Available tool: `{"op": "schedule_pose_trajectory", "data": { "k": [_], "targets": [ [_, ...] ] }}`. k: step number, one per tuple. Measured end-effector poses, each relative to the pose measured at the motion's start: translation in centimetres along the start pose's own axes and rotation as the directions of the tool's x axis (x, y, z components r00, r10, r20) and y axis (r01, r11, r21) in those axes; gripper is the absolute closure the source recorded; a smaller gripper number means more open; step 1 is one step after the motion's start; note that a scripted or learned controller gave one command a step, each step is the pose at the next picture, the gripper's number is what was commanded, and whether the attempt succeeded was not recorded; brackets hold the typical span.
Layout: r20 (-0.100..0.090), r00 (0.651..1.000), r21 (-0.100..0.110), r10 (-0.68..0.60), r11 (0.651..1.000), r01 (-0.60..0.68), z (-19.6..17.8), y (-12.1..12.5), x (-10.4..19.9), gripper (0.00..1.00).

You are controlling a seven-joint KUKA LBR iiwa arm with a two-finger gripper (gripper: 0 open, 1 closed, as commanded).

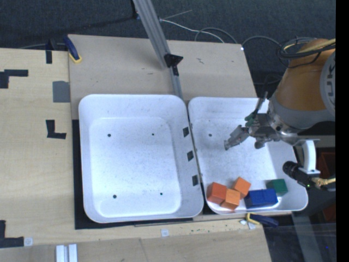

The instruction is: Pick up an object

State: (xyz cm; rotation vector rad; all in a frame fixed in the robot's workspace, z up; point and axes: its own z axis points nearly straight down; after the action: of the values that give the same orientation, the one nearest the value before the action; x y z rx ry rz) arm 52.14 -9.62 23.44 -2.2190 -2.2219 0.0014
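The claw (233, 141) (grip state unclear) hangs mid-right; it should descend squarely over the blue block (261, 198), lower right.

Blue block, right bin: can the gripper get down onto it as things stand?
Probably yes. The blue block lies uncovered by the right bin's near wall, orange blocks beside it, and the gripper hovers above bare floor.

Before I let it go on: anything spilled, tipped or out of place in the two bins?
Nothing spilled. The blocks are all crowded along the near edge of the right bin: three orange blocks, a blue block and a green block, the orange ones jumbled against each other. The pincer hangs over bare bin floor, apart from them.
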Motion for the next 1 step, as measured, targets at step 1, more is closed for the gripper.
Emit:
{"op": "schedule_pose_trajectory", "data": {
  "k": [1],
  "targets": [
    [0.0, 1.0, -0.006, -0.004, 1.0, 0.004, -4.95, 2.8, 2.62, 0.0]
  ]
}}
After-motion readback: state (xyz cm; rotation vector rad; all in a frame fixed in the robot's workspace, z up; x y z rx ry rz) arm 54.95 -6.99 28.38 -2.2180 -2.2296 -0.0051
